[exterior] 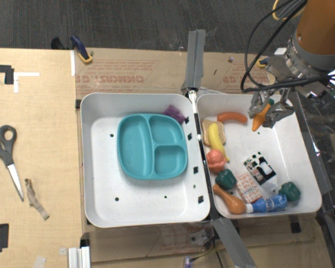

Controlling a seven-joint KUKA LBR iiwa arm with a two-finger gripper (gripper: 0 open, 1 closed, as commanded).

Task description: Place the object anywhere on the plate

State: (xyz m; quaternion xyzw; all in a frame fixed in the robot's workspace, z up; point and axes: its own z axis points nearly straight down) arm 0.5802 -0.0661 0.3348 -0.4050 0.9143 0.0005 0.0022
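Note:
A teal three-compartment plate [153, 146] lies in the left bin [100, 205]. Over the far part of the right bin [304, 149] hangs my gripper [267, 115], reaching in from the upper right. A small orange carrot-shaped piece [260, 118] sits slanted between its fingers, and the gripper is shut on it. The piece is held above the bin floor, well to the right of the plate.
A purple object [174, 113] lies by the plate's far right corner. The right bin holds an orange sausage [232, 116], a banana [216, 137], a peach-red fruit [215, 158], green pieces [225, 178], a squash [230, 201], a blue bottle [268, 204] and a black-and-white box [259, 168]. Scissors [8, 155] lie on the bench at left.

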